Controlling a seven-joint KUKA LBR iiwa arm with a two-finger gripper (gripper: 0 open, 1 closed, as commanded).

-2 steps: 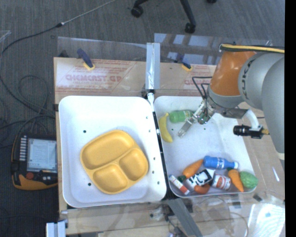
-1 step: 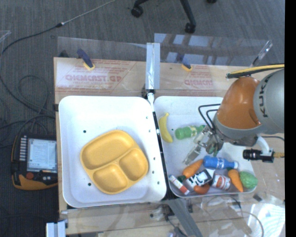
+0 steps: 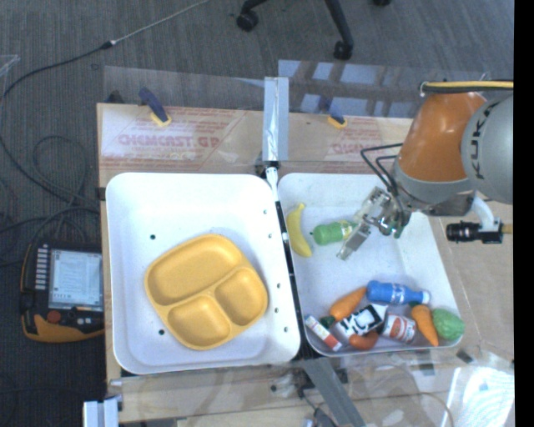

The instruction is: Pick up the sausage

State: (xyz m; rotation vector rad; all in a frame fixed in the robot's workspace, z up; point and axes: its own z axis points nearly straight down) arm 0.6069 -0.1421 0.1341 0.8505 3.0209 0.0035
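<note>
From my end, the sausage is hard to pick out for certain. My best candidate is the orange-brown sausage (image 3: 346,303) in the cluster of toy food at the near end of the right bin (image 3: 440,250). Its long axis runs on a diagonal, with the lower end pointing toward the bin divider and the upper end toward the blue bottle (image 3: 396,293), which it nearly touches. A black-and-white packet (image 3: 365,318) lies just below it, and a small red-and-white can (image 3: 400,329), a carrot (image 3: 424,324) and a green lump (image 3: 449,324) are crowded alongside.

The gripper (image 3: 352,244) hangs over the middle of the same bin, well apart from the sausage and just beside a green bottle (image 3: 332,232). A banana (image 3: 298,229) lies along the bin's left wall. I cannot tell whether the claw is spread or pressed together, and I see nothing pinched in it.

The left bin (image 3: 125,250) holds a yellow three-compartment tray (image 3: 206,289). Both bins sit on a bench sheet (image 3: 183,142) covered in brown paper and held down by clamps at the far edge. The floor is dark grey carpet, with a chair base (image 3: 334,25) at the top and a teach pendant (image 3: 65,292) lying to the left.

The paper has red print reading "CHEMCAST", and part of the letters "KU" shows on the arm (image 3: 467,150). The labels on the small items are too fine to read.
</note>
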